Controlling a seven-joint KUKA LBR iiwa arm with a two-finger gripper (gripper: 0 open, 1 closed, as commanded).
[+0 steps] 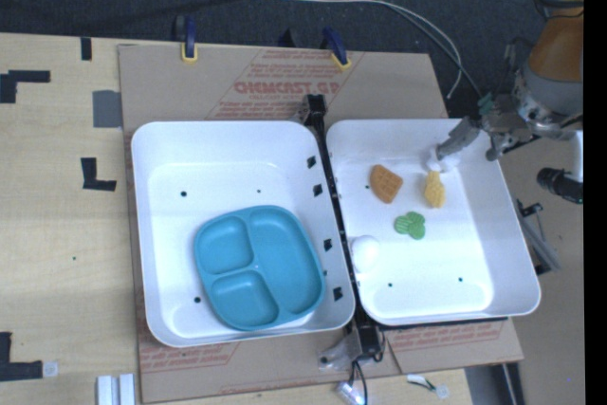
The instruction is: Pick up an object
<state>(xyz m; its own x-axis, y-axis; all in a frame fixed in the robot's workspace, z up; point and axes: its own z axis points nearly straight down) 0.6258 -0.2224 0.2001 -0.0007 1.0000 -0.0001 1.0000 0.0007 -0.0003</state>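
Several small objects lie in the right bin (493, 232): an orange-brown waffle-like piece (385, 183), a yellow piece (434, 191), a green leafy piece (411, 225) and a white round piece (365, 249) near the bin's left wall. My gripper (446, 154) reaches in from the right, over the bin's far right part. Its tip sits just above the top end of the yellow piece. Whether it touches that piece is unclear. The grey arm with its orange band (558, 52) stands outside the bin at the right.
The left bin (161, 156) holds a blue divided plate (256, 266) in its near half. A black clip ridge (327, 194) separates the two bins. Cables (379, 5) run across the dark floor behind the bench.
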